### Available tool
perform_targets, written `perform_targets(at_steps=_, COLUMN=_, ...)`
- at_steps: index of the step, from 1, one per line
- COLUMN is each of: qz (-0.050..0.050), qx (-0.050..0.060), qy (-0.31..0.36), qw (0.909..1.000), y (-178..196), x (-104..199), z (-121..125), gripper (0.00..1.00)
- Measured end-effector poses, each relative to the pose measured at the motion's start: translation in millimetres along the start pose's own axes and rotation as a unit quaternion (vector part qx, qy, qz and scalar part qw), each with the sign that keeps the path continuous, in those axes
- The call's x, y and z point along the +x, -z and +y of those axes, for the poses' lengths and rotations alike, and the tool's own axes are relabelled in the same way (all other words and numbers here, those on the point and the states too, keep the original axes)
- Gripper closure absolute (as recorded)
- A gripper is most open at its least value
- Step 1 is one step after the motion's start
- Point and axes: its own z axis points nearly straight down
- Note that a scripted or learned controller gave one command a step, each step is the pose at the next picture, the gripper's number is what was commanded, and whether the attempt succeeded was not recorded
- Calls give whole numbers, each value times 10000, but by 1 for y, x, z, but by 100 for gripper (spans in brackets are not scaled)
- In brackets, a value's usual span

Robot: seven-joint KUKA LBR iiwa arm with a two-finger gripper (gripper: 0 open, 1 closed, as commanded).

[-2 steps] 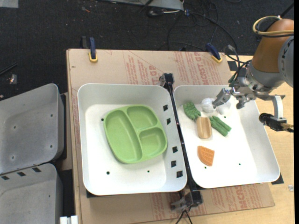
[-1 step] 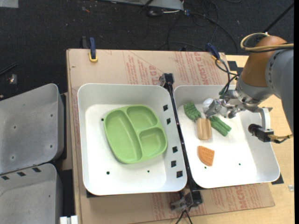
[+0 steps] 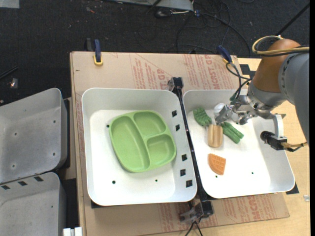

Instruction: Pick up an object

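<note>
- right white bin [image 3: 275,176] holds four things: two ridged green plastic pieces [image 3: 202,117] [image 3: 233,132], one tan wooden cylinder [image 3: 214,135], one orange wedge [image 3: 217,163].
- gripper [image 3: 225,113] sits low between the green pieces; jaws' state cannot be told.
- left white bin [image 3: 98,181] holds one green divided plastic plate [image 3: 142,140].
- both bins rest on the table [image 3: 123,70].

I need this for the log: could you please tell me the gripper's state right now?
Gripper: low in the right bin, above the green objects; grip state cannot be told.
</note>
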Motion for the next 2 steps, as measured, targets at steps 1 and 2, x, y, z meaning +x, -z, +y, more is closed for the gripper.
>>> perform_targets(at_steps=1, qz=-4, qx=-12, qy=7, qw=10000, y=11, x=0, z=1, gripper=100)
perform_targets(at_steps=2, qz=-3, qx=-26, qy=4, qw=10000, y=72, x=6, z=1, gripper=100)
